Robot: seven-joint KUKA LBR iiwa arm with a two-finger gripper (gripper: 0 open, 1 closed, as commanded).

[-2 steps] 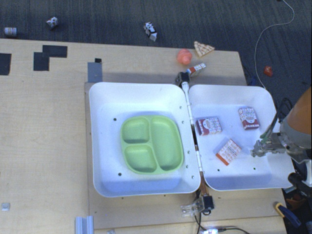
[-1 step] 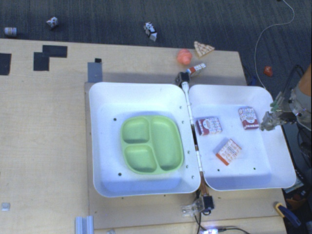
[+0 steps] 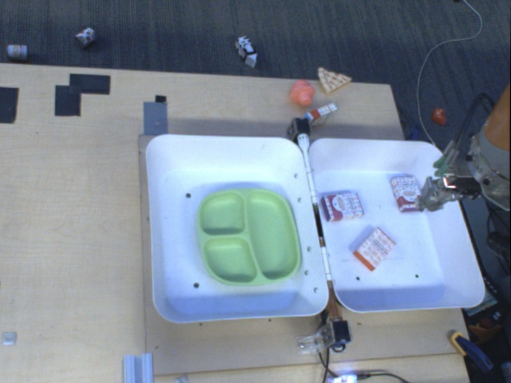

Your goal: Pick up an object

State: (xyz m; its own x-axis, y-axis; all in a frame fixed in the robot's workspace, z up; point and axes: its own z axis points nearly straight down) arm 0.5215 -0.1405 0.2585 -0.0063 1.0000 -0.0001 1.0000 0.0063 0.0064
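Red-white packets [image 3: 341,206] x3 in rt bin [image 3: 447,294], labels unreadable, pincer [image 3: 435,195] nearby

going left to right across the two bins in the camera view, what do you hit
left bin → green divided plate → right bin → dark red packet → orange-and-white packet → red-and-white packet → hand, at the right bin's right side

I am wearing grey metal on my arm [image 3: 491,162], with an orange band showing above the wrist, and my gripper [image 3: 431,196] is showing grey, blocky parts.
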